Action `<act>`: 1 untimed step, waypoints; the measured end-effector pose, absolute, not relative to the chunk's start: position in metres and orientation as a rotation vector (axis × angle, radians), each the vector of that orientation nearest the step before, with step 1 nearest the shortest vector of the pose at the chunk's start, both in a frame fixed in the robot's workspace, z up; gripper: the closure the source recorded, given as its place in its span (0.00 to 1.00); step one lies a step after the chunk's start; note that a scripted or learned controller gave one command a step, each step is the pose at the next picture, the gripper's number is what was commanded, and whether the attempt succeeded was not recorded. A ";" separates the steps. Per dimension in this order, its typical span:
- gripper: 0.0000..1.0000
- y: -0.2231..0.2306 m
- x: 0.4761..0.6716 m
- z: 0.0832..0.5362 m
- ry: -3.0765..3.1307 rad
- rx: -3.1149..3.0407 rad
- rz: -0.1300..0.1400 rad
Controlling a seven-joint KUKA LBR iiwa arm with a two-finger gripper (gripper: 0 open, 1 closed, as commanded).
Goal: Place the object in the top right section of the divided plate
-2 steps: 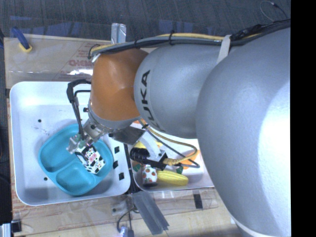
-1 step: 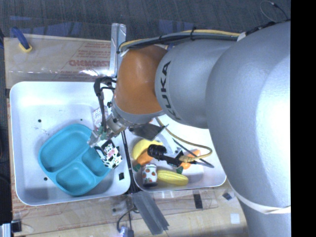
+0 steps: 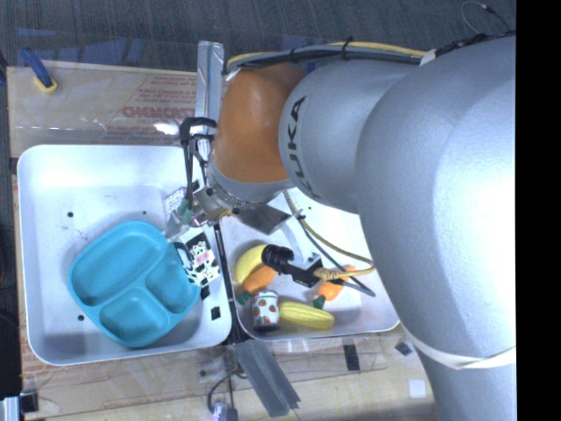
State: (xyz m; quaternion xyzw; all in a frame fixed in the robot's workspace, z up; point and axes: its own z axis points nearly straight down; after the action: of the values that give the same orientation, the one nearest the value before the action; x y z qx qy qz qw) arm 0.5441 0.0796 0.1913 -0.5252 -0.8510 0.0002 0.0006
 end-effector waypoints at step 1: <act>0.00 0.079 0.544 0.191 -2.672 -1.651 0.002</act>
State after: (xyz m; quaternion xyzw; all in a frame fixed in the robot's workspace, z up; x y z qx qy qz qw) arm 0.5441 0.0788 0.1913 -0.5257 -0.8506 0.0007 0.0004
